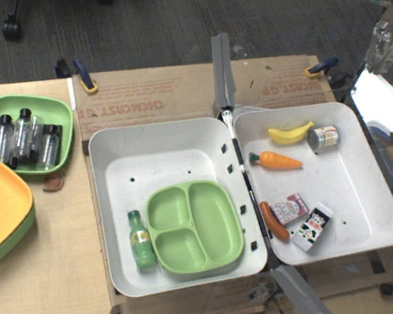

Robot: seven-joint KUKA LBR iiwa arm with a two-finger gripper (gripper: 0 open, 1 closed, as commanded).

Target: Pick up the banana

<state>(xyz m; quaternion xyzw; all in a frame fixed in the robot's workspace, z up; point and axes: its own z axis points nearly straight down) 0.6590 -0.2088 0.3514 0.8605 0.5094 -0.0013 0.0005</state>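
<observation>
2 white bins sit side by side below me. I see the banana (291, 132) lying near the right bin's (362, 235) far edge, a can (323, 138) touching its right end and a carrot (277, 160) just beside it. I cannot tell my gripper's state.

Yellow banana (291, 132) lies flat, curved, unheld.
</observation>
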